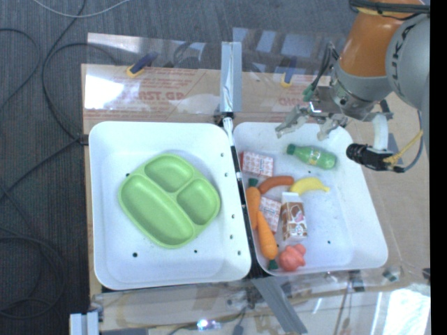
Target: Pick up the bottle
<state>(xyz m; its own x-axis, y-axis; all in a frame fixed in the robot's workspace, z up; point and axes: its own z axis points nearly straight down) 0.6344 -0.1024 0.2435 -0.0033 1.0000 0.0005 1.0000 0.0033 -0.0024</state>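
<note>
Bench first, bearing two shallow white bins side by side: left bin (pixel 105 208) taken up by a green divided plate (pixel 170 199), right bin (pixel 363 222) cluttered with small toy food. Arm next, grey with an orange band (pixel 374 33), reaching in from the right edge, gripper (pixel 314 123) hanging over the far rim of the right bin with fingers spread wide and nothing between them.

Bottle (pixel 312 156) lying on its side in the far half of the right bin, just below and near the gripper, apart from it. Green body, paler cap end toward the left, base toward the right; long axis running nearly left to right, dipping slightly toward the near side at the base. Likely light and stiff (a small plastic toy by the look of it), smooth-skinned and round, so prone to roll or squirt out under an off-centre pinch. Best taken across the body at mid-length, fingers closing square to the long axis, clear of the narrow neck.

Smaller neighbours: yellow banana (pixel 309 185) just beside on the near side, sausage (pixel 276 183) and printed packet (pixel 257 163) to the left, carton (pixel 294 216), carrot (pixel 262 229) and a red piece (pixel 292 257) nearer still.
</note>
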